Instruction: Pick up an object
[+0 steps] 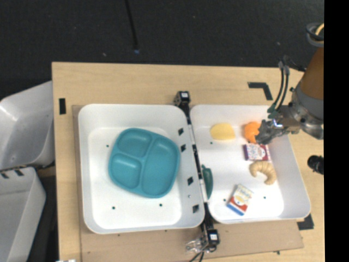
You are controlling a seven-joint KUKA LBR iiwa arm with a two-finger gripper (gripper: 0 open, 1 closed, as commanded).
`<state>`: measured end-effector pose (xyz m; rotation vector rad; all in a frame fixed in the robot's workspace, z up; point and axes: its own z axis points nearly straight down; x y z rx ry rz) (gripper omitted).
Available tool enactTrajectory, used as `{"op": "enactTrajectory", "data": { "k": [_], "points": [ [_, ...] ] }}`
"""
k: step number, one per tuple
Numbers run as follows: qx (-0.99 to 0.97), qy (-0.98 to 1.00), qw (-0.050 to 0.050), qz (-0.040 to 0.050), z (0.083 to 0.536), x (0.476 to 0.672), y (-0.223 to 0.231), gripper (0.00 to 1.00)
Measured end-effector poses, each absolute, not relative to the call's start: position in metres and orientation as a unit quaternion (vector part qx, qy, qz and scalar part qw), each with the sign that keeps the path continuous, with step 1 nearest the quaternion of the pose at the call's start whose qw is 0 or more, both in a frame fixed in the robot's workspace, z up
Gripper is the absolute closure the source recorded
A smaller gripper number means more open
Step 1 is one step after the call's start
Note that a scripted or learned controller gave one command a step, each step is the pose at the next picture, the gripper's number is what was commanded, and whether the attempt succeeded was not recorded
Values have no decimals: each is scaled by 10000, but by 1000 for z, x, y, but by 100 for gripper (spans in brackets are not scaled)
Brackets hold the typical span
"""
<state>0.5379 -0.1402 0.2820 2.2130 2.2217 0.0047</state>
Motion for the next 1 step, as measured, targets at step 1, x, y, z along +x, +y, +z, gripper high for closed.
{"op": "enactTrajectory", "data": {
  "k": [1],
  "points": [
    [7042,7100,5,11,286,551,-85,100]
  ]
}}
